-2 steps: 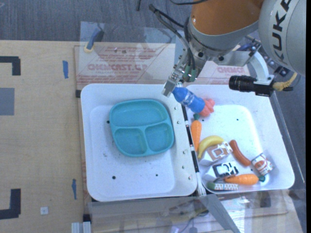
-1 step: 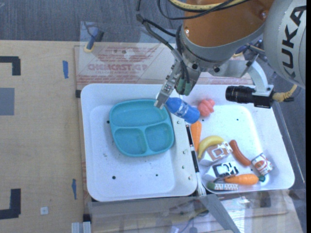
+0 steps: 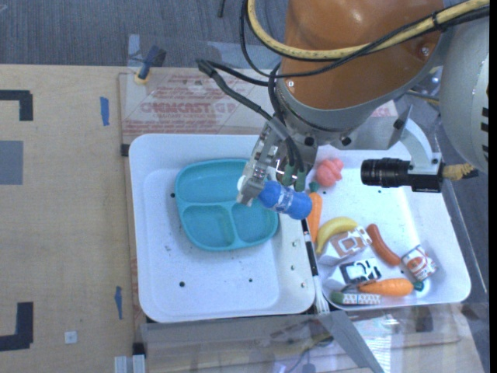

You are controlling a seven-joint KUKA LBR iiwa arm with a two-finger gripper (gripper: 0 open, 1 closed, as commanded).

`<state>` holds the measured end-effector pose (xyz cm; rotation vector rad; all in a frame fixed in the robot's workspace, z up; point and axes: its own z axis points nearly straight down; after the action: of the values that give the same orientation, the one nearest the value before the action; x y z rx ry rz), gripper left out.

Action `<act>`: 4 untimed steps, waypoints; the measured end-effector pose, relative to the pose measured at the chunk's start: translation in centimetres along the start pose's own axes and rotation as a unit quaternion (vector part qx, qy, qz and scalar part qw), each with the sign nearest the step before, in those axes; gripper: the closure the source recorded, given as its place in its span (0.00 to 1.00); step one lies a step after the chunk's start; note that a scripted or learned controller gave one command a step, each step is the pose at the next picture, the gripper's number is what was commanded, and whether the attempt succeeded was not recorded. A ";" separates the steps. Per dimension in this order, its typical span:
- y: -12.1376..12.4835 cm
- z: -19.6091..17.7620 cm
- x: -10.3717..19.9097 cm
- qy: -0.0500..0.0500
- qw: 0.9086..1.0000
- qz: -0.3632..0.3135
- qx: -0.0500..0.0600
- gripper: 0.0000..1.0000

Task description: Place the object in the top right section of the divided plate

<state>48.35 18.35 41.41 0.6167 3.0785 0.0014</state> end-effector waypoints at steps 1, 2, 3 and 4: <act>0.2 -1.1 0.0 -0.003 1.000 -0.002 -0.002 1.00; -3.0 -1.0 -0.9 0.000 0.999 -0.052 0.000 1.00; -3.9 0.5 -1.2 0.000 0.999 -0.052 0.000 1.00; -3.1 0.1 -0.9 -0.002 0.994 -0.113 -0.001 1.00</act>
<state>47.98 15.16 41.29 0.2657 3.1244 0.0033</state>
